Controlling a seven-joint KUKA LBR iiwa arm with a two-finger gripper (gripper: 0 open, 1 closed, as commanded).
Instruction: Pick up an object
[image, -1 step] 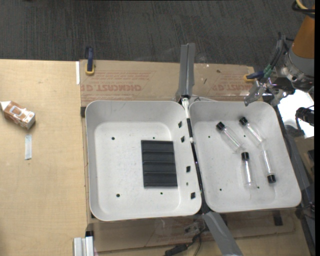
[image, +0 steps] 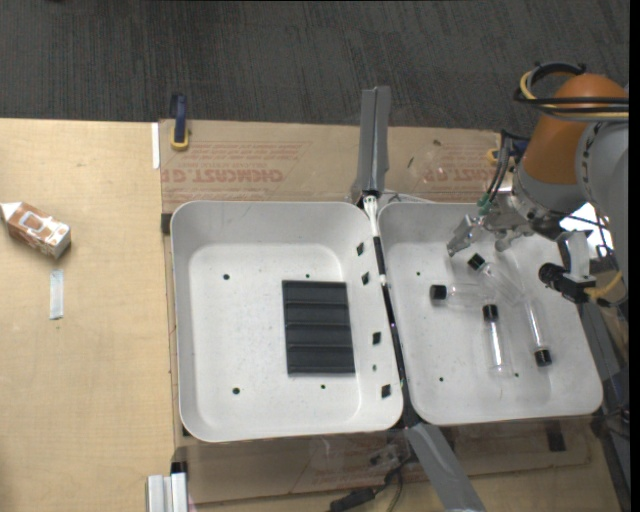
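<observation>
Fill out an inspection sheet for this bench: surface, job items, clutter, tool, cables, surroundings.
Surface: two shallow white bins side by side, left bin and right bin, on brown cardboard.
Job's things: several clear tubes with black caps lying loose in the right bin; a black ribbed block lying flat in the middle of the left bin.
Clutter: a small printed carton and a pale strip on the wooden table to the left of the bins.
Tool: tool over the right bin's far side, above the tubes; finger state cannot be told.
Cables: yellow and black cables looped at the arm's top.
Surroundings: dark carpet beyond the bench.
</observation>
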